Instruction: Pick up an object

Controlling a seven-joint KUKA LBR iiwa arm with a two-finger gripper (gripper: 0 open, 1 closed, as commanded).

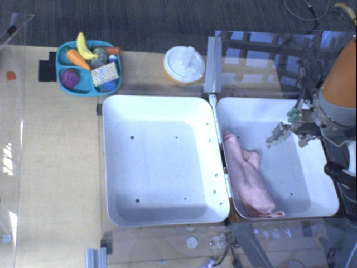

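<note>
1. Pincer (290,132): it hangs over the right bin (312,166), on the arm (340,102) that reaches in from the right. Its two fingers stand apart, released, with nothing between them.
2. Pink cloth (248,177): the one graspable thing in the bins. It lies crumpled along the right bin's left wall, stretching from mid-bin to the near rim, apart from the pincer.
3. Left bin (162,161): it holds nothing to pick.
4. Counter (50,149): it carries a blue tray of toy food (88,67) and a white lidded container (184,65), both beyond the bins.
5. Risk: the cloth is limp and hugs the wall. A descent too near the wall could strike the divider, and a shallow pinch may catch only a fold that slips free.
</note>
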